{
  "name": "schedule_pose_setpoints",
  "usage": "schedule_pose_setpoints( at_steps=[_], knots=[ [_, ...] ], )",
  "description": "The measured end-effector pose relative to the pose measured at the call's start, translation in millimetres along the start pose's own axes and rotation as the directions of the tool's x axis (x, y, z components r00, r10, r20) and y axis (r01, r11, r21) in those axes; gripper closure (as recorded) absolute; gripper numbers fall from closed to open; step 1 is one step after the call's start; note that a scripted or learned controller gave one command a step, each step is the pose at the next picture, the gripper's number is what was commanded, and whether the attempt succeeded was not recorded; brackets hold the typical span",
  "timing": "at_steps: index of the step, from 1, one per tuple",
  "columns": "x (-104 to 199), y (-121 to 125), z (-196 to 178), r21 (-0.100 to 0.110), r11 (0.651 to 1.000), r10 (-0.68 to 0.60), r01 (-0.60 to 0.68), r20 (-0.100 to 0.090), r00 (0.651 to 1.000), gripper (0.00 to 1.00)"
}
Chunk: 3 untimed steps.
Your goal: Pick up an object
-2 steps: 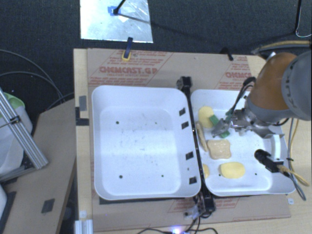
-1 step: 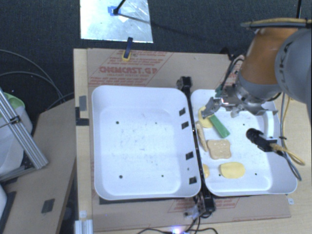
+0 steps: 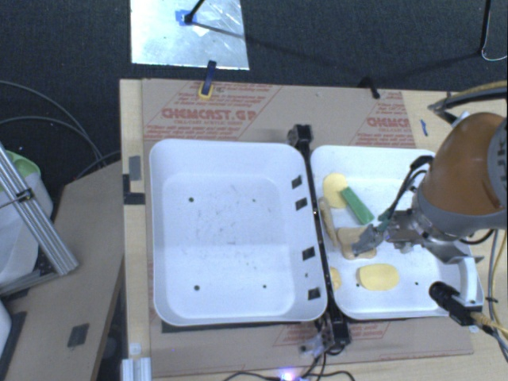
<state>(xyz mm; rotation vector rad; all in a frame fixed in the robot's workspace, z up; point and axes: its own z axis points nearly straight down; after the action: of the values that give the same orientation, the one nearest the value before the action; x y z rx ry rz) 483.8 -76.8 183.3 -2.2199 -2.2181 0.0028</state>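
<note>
Gripper (image 3: pixel 363 243) sits low in the right bin (image 3: pixel 397 155), near that bin's left-centre, fingers pointing left and down in the view. Finger state: cannot tell, the tips merge into a dark blur against the tan object under them. Nothing visibly between the fingers.

Objects in the right bin:
- green block (image 3: pixel 356 206): long, narrow, flat-sided, saturated green, lying diagonally from upper left to lower right. Its lower end comes just beside the gripper; contact cannot be told.
- yellow round piece (image 3: pixel 335 184): pale yellow, rounded, at the upper left of the bin, touching or partly under the green block's upper end.
- tan piece (image 3: pixel 346 240): beige, irregular outline, directly below and left of the gripper tips, partly covered by them.
- yellow oval (image 3: pixel 378 276): flat, smooth oval, deeper yellow, lying apart from the gripper toward the bin's front edge.
- small yellow bit (image 3: pixel 335 278): at the bin's left wall, near the divider, mostly cut off by it.

Arm: orange band (image 3: pixel 464 169) and grey wrist (image 3: pixel 452 221) above the bin's right half, cables running down to the gripper.

Left bin (image 3: pixel 171 165) is white with faint scuffs, side by side with the right bin, both on a cardboard sheet (image 3: pixel 230 111).
</note>
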Motion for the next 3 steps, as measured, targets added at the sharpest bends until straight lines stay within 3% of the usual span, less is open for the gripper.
schedule_pose_setpoints(
  at_steps=[1, 2, 3],
  knots=[
    [-92.6, 12.6, 80.1, -0.007, 1.0, 0.0, 0.0, 0.002, 1.0, 0.0],
    [-130.2, 3.0, 99.2, -0.004, 1.0, 0.0, 0.0, 0.002, 1.0, 0.0],
    [-129.2, 84.3, 83.5, -0.012, 1.0, -0.008, 0.008, 0.004, 1.0, 0.0]
  ],
)
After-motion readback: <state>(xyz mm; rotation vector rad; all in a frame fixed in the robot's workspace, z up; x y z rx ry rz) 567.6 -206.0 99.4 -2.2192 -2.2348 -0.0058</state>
